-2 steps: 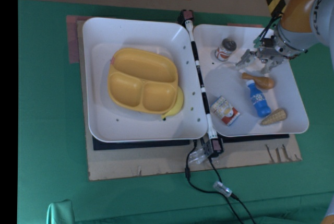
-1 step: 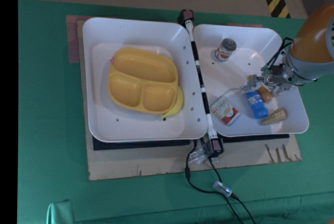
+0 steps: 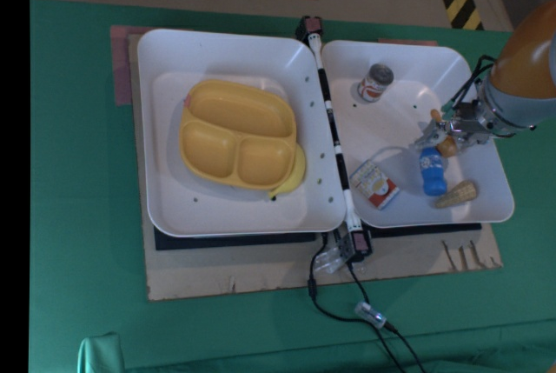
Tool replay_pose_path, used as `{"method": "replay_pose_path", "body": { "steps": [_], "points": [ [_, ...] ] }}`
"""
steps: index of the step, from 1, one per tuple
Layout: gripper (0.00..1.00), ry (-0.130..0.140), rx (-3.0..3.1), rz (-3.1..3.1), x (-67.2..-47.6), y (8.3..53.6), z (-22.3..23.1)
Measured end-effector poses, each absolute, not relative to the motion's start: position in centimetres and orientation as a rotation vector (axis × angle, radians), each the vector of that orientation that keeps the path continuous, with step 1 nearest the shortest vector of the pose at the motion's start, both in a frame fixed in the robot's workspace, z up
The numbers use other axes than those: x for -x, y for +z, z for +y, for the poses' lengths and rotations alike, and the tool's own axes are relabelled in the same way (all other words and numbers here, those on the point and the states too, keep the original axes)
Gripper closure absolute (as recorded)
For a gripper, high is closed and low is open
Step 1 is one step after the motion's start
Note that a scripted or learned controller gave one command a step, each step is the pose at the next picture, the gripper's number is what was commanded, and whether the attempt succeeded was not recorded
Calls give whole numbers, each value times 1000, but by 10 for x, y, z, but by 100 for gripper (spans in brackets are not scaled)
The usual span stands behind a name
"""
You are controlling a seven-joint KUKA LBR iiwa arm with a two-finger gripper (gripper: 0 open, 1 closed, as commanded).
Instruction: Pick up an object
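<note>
While the arm point(image 3: 526, 67) reaches in over the right bin point(image 3: 486, 189), its gripper point(image 3: 437, 135) hangs low above the bin floor, just over the top of a blue bottle point(image 3: 432, 171) lying near the bin's front right. Whether the fingers are spread or closed cannot be told from this slant, and nothing can be seen held between them. By my reading this is the approach, with the bottle as the likely target. A small can point(image 3: 375, 83) stands well apart toward the back, a white carton point(image 3: 374, 183) lies near the bottle on its left, and a corn cob point(image 3: 457, 194) rests just beside the bottle's lower right. The left bin point(image 3: 165, 58) bears a yellow divided tray point(image 3: 239, 135). Next the gripper would need to line up across the bottle's body and drop squarely, keeping off the corn cob
</note>
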State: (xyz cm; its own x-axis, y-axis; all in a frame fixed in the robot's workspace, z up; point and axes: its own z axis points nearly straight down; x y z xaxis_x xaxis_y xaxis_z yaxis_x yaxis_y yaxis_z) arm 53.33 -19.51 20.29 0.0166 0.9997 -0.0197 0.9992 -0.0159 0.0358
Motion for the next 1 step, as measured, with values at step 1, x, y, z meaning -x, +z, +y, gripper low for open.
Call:
{"method": "replay_pose_path", "body": {
  "steps": [1],
  "points": [
    [100, 6, -2218, 2206, -560, 333, -159]
  ]
}}
